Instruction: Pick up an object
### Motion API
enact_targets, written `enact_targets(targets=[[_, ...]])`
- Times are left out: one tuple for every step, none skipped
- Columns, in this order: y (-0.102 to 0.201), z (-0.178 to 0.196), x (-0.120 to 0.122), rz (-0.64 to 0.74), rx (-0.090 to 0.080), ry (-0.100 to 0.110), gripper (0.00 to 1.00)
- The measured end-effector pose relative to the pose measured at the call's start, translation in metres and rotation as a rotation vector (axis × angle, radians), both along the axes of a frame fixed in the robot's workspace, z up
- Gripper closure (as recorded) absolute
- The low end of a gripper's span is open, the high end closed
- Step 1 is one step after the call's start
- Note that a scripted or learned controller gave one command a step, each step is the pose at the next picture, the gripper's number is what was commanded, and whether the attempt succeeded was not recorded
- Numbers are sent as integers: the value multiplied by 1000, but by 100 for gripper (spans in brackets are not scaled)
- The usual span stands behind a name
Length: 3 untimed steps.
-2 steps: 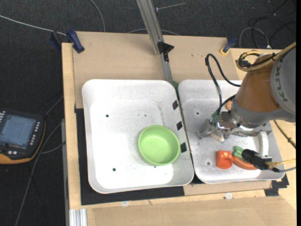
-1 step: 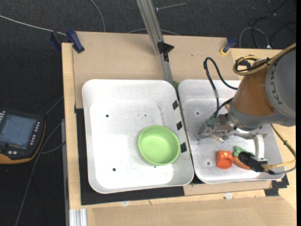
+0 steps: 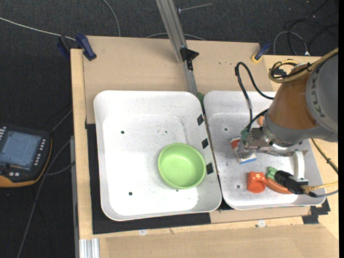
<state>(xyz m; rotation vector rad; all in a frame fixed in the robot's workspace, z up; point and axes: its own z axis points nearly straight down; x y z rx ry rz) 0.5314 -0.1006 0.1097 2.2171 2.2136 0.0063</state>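
Note:
My gripper (image 3: 246, 151) is low inside the right bin (image 3: 226, 117), reaching in from the right under the orange-banded wrist. A small red object (image 3: 235, 143) shows right at its left side, and a blue-and-white piece (image 3: 247, 157) lies just beneath it. Whether either one sits between the fingers is hidden. An orange-red toy (image 3: 256, 181) lies in front of the gripper, close to the bin's near wall. To its right lies a carrot-like piece with a green top (image 3: 277, 183). A light green bowl (image 3: 181, 165) stands upright in the left bin (image 3: 140, 112).
A grey metal pole (image 3: 174, 31) slants down from the top to the seam between the bins. Black cables (image 3: 244, 85) loop over the right bin's far side. A teach pendant (image 3: 21, 152) lies off the bench to the left.

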Motion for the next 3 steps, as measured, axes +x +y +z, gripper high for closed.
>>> enact_targets(targets=[[1, 43, -2, 2, 3, 5, 100], [1, 95, -1, 2, 3, 4, 100], [63, 97, 5, 7, 5, 8, 100]])
